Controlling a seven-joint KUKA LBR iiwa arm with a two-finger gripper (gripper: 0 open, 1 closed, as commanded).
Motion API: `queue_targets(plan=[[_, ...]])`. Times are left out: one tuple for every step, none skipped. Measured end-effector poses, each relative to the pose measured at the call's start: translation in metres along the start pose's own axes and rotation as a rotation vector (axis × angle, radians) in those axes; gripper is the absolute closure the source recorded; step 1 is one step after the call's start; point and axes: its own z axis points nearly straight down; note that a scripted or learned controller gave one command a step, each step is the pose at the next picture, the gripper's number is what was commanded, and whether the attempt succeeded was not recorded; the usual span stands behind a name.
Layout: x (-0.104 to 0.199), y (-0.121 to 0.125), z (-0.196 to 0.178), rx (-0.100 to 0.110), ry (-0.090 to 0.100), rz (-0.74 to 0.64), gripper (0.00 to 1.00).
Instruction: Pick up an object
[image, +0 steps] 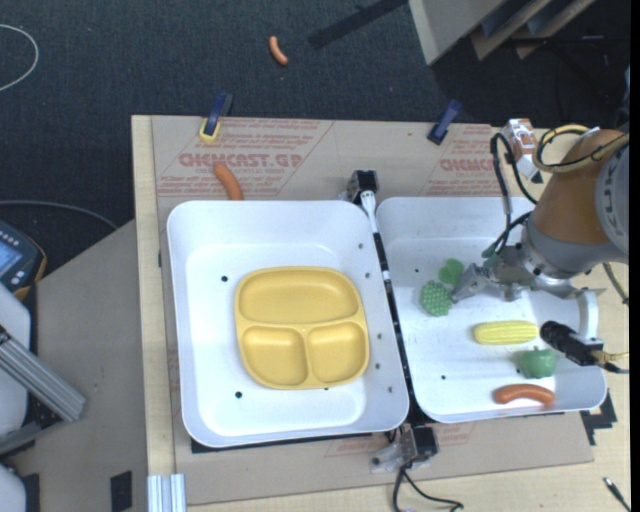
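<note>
Bench top is a tan cardboard sheet (300, 150) printed with red lettering. Two shallow white plastic bins sit on it side by side, rims touching at the middle: left bin (200, 300), right bin (440, 395). Blue-and-yellow spring clamp (213, 118) grips the sheet's far edge at left, dark blue clamp (444, 122) at the far edge further right. Small orange sausage-shaped toy (229, 181) lies on the cardboard just beyond the left bin's far rim.
</note>
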Motion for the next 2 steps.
queue_targets(plan=[[0.000,0.001,-0.012,-0.004,-0.001,0.001,1.00],[0.001,0.005,-0.055,-0.010,-0.004,-0.001,1.00]])
